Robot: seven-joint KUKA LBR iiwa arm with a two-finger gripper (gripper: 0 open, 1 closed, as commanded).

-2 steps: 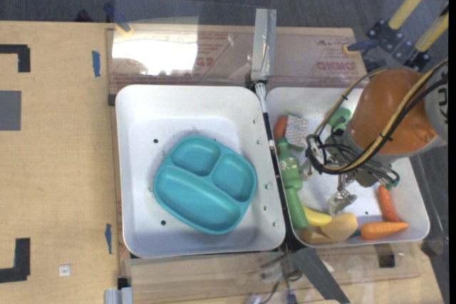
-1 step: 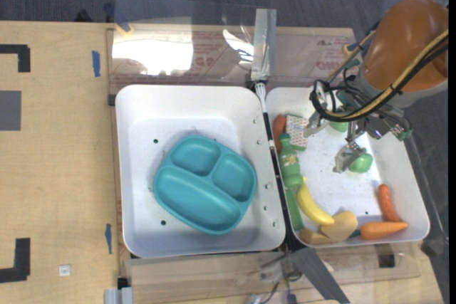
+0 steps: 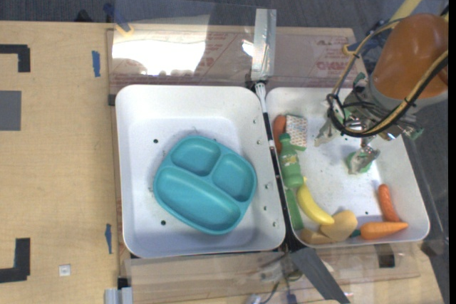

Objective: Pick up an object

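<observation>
Camera view: gripper [image 3: 365, 152] hangs in the right bin [image 3: 417, 185] over a small green toy [image 3: 360, 163]; we can't tell its fingers' state. Toy looks light, stiff, maybe slippery; we'd pinch across its narrow middle.

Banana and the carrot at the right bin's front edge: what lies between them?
A tan potato-like piece lies between the banana and carrot, in the camera view.
</observation>
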